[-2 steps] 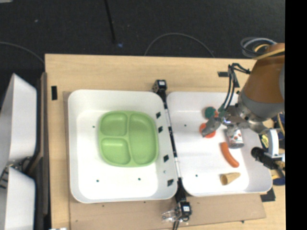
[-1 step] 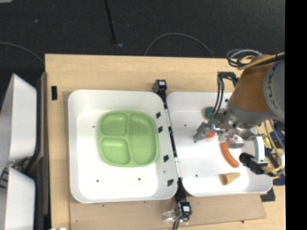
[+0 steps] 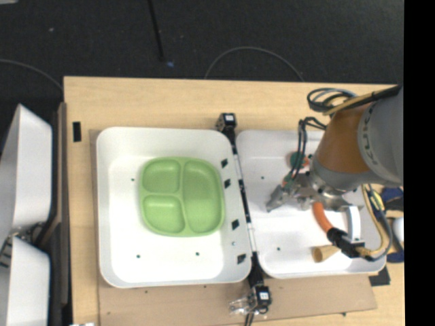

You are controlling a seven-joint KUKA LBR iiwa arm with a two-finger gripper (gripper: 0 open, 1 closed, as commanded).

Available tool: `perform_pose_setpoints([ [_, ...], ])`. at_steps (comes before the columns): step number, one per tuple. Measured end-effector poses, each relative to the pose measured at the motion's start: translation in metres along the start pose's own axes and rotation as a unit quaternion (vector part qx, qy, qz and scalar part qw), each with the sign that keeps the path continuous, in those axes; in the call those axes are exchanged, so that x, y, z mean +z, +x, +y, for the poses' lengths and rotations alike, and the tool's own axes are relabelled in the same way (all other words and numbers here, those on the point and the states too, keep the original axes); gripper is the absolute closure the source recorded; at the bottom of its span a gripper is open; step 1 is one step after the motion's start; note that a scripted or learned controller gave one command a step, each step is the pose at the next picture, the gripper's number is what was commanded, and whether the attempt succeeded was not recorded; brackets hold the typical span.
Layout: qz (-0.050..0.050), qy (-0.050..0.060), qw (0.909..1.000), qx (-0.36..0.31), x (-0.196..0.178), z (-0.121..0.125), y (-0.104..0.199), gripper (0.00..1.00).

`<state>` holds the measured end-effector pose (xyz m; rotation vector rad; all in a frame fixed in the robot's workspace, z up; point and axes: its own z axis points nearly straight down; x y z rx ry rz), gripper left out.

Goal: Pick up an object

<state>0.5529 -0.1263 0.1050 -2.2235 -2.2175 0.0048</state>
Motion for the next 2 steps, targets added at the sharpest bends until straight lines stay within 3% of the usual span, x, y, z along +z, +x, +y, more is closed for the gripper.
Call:
perform_pose_setpoints([
  [1, 0.0, -0.003, 1.0, 0.002, -0.014, 0.002, 0.0, 1.0],
  [2, 0.0, -0.004, 1.0, 0.001, -0.06, 0.0, -0.008, 1.0],
])
